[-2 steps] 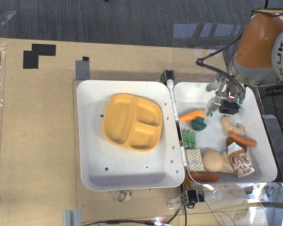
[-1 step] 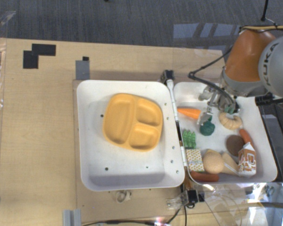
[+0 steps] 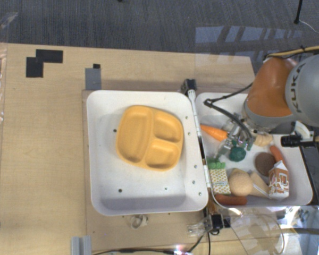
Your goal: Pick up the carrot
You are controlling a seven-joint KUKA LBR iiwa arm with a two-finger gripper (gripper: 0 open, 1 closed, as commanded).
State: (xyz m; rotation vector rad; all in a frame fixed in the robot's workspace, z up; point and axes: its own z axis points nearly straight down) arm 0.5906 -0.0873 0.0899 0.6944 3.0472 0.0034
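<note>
Nearest in the right bin [image 3: 307, 194], a red sausage-like item [image 3: 232, 200] is laid along the near wall, with a patterned green-and-white packet [image 3: 219, 178] just to its left against the divider. A pale, rounded, potato-like item [image 3: 240, 183] is seen beside the packet, and a small orange-and-white carton [image 3: 278, 180] is stood to its right, close to a brown disc [image 3: 263, 163]. A second reddish sausage [image 3: 277, 153] is placed just beyond the carton.

Farther in, a dark green rounded item [image 3: 237, 154] is seen directly under the gripper [image 3: 236, 141]. The gripper is held low over the middle of the right bin, and its two fingers appear slightly apart, with nothing visibly clamped between them; whether the green item is touched cannot be told. The carrot [image 3: 214, 133] is laid just left of the gripper, near the divider, its tip pointed left, and it is not held. A pale lumpy item [image 3: 262, 139] lies to the gripper's right.

In the left bin [image 3: 98, 158], a yellow three-compartment tray [image 3: 149, 137] is set at its middle.

The grey arm with its orange band [image 3: 271, 86] is reached in from the far right.
</note>
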